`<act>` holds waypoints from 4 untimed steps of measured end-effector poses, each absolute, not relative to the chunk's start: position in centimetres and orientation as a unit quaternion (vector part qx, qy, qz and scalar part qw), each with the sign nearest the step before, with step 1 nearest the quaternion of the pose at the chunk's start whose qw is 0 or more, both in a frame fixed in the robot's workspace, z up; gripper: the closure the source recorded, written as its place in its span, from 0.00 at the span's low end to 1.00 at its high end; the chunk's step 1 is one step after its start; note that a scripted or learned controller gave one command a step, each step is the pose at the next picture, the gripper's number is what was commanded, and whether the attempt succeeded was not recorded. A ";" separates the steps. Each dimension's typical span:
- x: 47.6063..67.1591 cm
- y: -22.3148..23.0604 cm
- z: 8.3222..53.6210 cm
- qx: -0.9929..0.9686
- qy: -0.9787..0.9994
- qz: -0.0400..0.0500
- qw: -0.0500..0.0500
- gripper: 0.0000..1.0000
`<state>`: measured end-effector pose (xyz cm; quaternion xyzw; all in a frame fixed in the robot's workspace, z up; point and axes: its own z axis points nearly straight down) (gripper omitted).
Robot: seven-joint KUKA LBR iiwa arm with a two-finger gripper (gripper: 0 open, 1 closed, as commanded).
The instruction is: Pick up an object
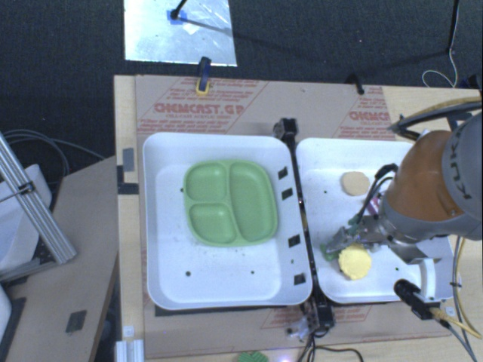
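- Lettering: red print "CHEMCAST GP" reads on the brown protective sheet (226, 104) covering the surface behind the bins; a second, partly hidden print of the same kind shows at the right (370, 115).
- Left bin (162, 277): white, shallow; holds a green three-compartment plate (230, 202), lying flat near the centre.
- Right bin (321, 161): white; holds a tan round object (354, 182) toward the back and a yellow round object (355, 263) toward the front.
- Gripper (341, 241): low over the right bin, just behind the yellow object, with something small and green beside its tip; whether spread or pressed together cannot be told.
- Arm (430, 187): grey with orange band, entering from the right.
- Yellow clamp (203, 78): at the sheet's back edge.
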<state>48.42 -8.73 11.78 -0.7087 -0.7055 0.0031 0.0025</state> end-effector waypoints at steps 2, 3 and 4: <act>48.6 -8.8 8.1 -0.707 -0.707 0.000 -0.001 0.00; 48.7 -8.7 9.4 -0.707 -0.708 -0.001 -0.001 1.00; 55.3 -1.7 19.0 -0.702 -0.712 -0.006 -0.005 1.00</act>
